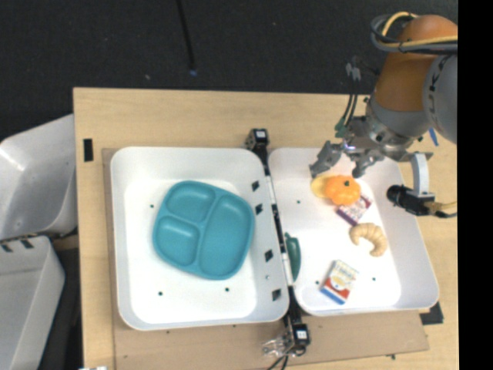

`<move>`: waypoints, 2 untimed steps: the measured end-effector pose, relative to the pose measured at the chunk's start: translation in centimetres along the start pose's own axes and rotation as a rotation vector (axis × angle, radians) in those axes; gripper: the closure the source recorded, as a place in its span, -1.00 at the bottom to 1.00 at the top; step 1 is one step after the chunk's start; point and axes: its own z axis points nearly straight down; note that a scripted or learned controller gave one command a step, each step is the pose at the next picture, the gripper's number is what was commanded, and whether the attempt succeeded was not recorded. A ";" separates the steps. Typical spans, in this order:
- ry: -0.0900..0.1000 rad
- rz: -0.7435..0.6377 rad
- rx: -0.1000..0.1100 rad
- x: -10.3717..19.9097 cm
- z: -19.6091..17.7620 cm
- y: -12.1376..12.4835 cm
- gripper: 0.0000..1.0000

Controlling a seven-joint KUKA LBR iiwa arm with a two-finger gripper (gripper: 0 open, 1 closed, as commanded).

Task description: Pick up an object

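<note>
My gripper [343, 160] hangs over the back of the right bin [408, 280], its two fingers spread apart and nothing between them. Just below the fingertips lies an orange fruit [341, 190], with a yellow piece [319, 186] at its left and a small purple-edged packet [355, 210] under its right side. A croissant [370, 237] rests nearer the front. A small red, white and blue carton [339, 280] lies near the front of the same bin. A teal-green object [293, 253] leans against the bin's left wall.
The left bin [135, 284] holds a teal divided plate [204, 228]. A black clamp [256, 139] sits at the back where the bins meet, another clip [295, 334] at the front. A black fitting [407, 199] sticks out beside the right bin's right edge.
</note>
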 end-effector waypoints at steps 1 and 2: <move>-0.001 -0.002 -0.015 0.0 -0.9 0.3 -1.00; -0.002 0.000 -0.009 -0.1 5.5 0.4 -1.00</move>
